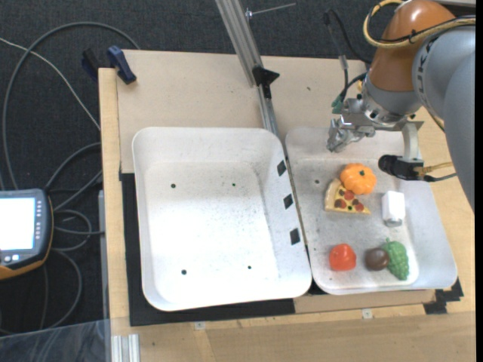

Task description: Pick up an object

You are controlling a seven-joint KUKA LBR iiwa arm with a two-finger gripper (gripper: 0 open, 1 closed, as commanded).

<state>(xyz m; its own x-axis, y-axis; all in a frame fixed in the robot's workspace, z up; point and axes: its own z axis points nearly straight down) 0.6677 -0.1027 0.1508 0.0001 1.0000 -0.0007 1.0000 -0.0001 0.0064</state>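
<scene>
The right bin (317, 153) holds an orange pumpkin (358, 178), a pizza slice (346, 199), a small white block (393, 204), a red tomato-like piece (343, 257), a brown ball (376, 259) and a green broccoli piece (397, 260). My gripper (339, 137) hangs over the far end of this bin, a little up and left of the pumpkin, with nothing visible between its fingers. The arm's orange band (404, 36) rises behind it.
The left bin (151, 145) lies beside the right one, with black clips (287, 200) along the shared wall. A slanted metal rail (240, 40) crosses the bench's back. A blue clamp (121, 64) sits at the far left corner. Cables and a pendant (23, 228) lie left of the bench.
</scene>
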